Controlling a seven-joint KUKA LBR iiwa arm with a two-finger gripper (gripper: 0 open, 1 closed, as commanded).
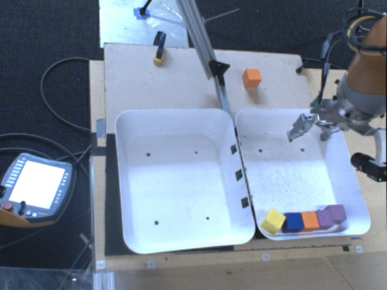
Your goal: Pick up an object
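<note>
above the right bin's [344, 162] far end hangs the claw [312, 127], reaching in from the right on the grey arm [363, 71] with its orange band. its two fingers [298, 129] stand spread wide with nothing between them, tips pointing down toward the bare white floor of the bin.

well nearer the camera than the claw, along the bin's near wall, five blocks lie in a row, touching one another: a yellow block [273, 220] at the left end, turned a little askew, then a blue block [294, 222], an orange block [310, 220], and two purple blocks [332, 215] at the right end. none of them is near the fingers.

farther back and to the left of the claw, outside the bins on the pale board [181, 77], sits an orange cube [252, 77]. a slanted metal rod [202, 38] crosses the board to the left of that. the left bin [181, 180] lies to the claw's left, just beside the right one. far left of everything, off the bench, rests a handheld pendant [35, 187] with a lit screen.
</note>
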